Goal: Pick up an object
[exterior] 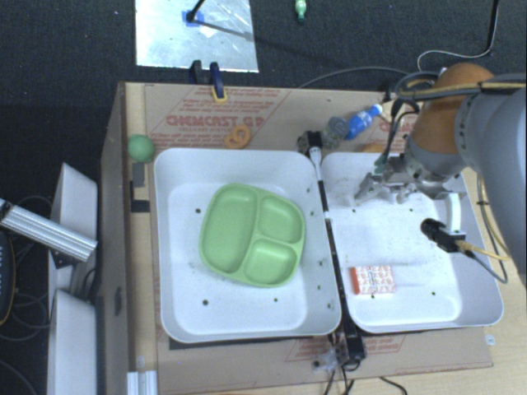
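Red-and-white packet [375,280] lies flat in the right bin [403,307], right of the green plate [251,234] and a bit nearer the camera than it, close to the bin's front wall. Nothing touches the packet.

Green plate, three compartments, sits about mid left bin [183,303], slightly turned, all compartments bare. The two bins meet just right of the plate along a dark seam.

Tool [387,189] is right of the plate and a little farther back, low over the far part of the right bin, well apart from the packet. It is not on any object. Cannot tell if the tool is released or clenched, too small and blurred. The grey arm with the orange band comes in from the right.

Green ball [140,147] sits on the table [272,109] beyond the plate to the left, just outside the left bin's far corner. Orange ring [237,136] is straight beyond the plate, near the left bin's far rim. Blue-and-clear bottle [358,123] lies beyond the plate to the right, past the right bin's far rim.

Blue clamp [216,79] is on the table's far edge beyond the plate. Shiny foil sheet [196,23] lies farther still on the dark floor, with a small green bottle [300,6] to its right.
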`<action>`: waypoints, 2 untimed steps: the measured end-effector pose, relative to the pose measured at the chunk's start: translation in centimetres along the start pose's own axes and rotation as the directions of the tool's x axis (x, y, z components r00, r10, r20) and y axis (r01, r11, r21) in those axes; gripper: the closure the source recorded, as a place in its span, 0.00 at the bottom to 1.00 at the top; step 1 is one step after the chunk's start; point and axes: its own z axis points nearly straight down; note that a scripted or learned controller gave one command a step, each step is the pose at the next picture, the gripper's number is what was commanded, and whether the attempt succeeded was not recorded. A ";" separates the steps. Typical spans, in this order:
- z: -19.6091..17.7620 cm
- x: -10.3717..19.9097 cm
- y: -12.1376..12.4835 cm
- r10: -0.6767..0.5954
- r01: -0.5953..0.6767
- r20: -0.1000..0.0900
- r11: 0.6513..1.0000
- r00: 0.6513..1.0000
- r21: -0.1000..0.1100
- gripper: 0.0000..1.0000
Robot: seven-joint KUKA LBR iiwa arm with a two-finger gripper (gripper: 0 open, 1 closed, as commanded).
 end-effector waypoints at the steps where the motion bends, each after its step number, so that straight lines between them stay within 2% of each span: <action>1: -3.2 -7.8 3.2 0.007 -0.007 0.002 1.000 1.000 0.000 0.00; 2: 1.1 -6.5 3.1 0.004 -0.004 0.000 1.000 1.000 0.004 0.00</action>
